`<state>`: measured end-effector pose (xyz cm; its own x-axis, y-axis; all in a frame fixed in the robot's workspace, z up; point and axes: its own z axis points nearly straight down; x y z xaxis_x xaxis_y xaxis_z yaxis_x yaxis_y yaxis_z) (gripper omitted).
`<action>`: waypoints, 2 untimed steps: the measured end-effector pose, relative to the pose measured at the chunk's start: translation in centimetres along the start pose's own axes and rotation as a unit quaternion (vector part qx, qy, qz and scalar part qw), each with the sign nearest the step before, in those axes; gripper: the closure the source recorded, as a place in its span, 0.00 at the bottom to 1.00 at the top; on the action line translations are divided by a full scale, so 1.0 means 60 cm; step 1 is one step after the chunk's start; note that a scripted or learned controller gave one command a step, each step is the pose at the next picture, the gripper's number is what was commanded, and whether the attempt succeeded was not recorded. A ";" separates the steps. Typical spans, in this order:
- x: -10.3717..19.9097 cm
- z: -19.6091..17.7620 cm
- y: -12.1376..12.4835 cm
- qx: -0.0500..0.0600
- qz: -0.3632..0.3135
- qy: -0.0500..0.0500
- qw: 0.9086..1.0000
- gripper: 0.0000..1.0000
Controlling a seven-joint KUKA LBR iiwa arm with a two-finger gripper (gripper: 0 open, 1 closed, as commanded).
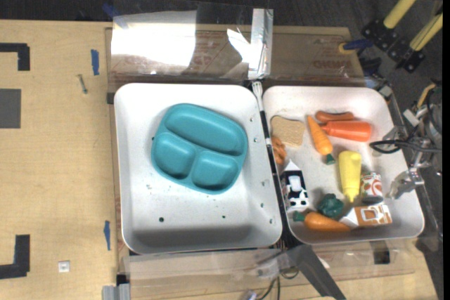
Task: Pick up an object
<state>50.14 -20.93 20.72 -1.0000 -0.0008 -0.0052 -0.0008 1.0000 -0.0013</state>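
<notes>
We judge the pick not yet begun: the toys, among them a yellow bottle (350, 175) and carrot (320, 137), lie loose in the right bin (404, 225). How the gripper stands we cannot tell. Next it needs to come over one toy and descend.

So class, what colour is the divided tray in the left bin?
Teal blue divided tray, clear in the camera view.
</notes>
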 end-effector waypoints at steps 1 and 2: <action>-0.002 0.149 -0.024 0.004 -0.058 -0.009 0.998 0.00; -0.040 0.158 0.048 0.016 -0.114 -0.027 0.993 0.00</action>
<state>52.60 -18.08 11.25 -0.9721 -0.2280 -0.0546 -0.2260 0.9733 -0.0413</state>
